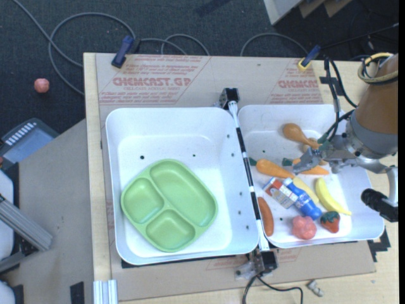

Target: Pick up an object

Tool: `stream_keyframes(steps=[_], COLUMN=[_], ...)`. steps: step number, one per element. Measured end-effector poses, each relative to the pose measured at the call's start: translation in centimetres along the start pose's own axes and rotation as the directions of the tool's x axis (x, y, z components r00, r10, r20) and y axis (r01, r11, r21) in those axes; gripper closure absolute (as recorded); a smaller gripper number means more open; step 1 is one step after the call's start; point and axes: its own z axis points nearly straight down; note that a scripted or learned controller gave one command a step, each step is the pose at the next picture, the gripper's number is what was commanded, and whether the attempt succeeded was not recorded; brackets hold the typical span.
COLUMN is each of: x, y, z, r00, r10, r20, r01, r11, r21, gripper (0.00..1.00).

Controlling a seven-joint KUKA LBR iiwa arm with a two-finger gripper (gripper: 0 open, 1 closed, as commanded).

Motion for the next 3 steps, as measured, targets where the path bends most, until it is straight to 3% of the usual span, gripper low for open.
stream_keyframes(steps=[1,2,3], x=[-0.4,2.3,1.9], y=[-2.5,-3.9,-3.9], z=[8.2,10.2,10.2], r00=[1.0,1.0,1.0], r10=[0.0,0.001,-0.001], r20=[0.0,0.002,-0.001], r01=[0.0,-0.001,0.001], r11=[1.0,1.0,1.0], r21=[-0.001,-0.008,-0.007], gripper=[0.0,0.0,0.0])
